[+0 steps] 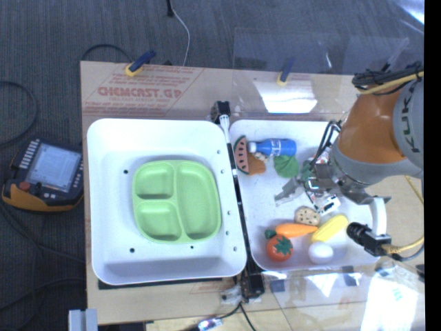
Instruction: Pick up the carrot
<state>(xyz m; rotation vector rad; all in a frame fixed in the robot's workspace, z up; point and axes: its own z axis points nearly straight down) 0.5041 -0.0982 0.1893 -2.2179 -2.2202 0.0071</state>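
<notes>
Orange carrot (295, 230) lies in the right bin (265, 254), between the tomato (279, 247) and the banana (329, 227). I see my gripper (308, 188) above it, fingers spread, holding nothing.

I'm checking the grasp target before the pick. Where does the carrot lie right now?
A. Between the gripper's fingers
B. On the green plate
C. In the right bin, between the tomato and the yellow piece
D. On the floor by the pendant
C: the carrot lies in the right bin, between the tomato and the yellow piece.
</notes>
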